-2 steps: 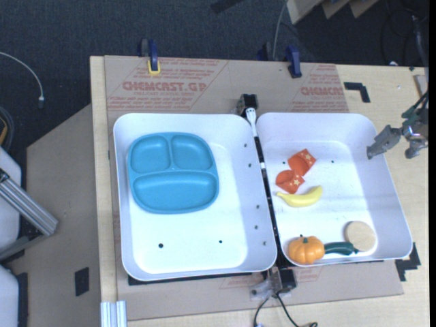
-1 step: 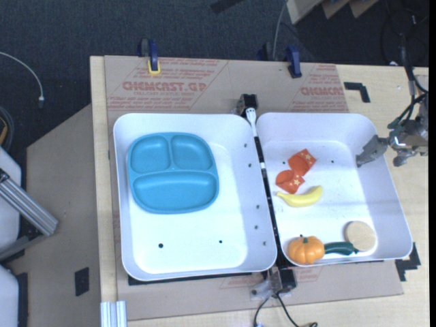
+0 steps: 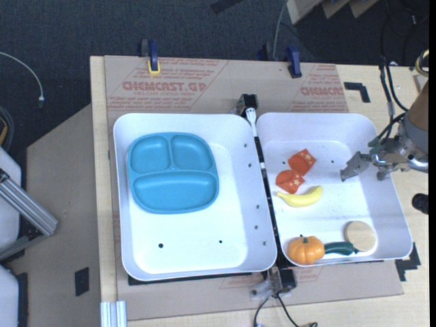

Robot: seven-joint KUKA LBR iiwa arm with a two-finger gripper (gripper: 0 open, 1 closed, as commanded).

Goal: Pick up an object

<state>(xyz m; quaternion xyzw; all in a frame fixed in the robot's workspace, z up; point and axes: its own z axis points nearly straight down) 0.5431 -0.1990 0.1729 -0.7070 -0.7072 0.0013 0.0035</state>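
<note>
The gripper (image 3: 364, 167) hangs with fingers spread and nothing between them over the right bin (image 3: 354, 125), and the banana (image 3: 300, 197), its length running roughly left to right, lies to its left and nearer the camera.

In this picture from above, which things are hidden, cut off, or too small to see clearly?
- Arm, camera view: cut off by the right edge; little beyond the wrist is seen.
- Gripper: dark and small over the right bin; its state is not readable.
- Teal item between pumpkin and beige disc: partly covered, too small to identify.
- Two red pieces: too small to name.
</note>
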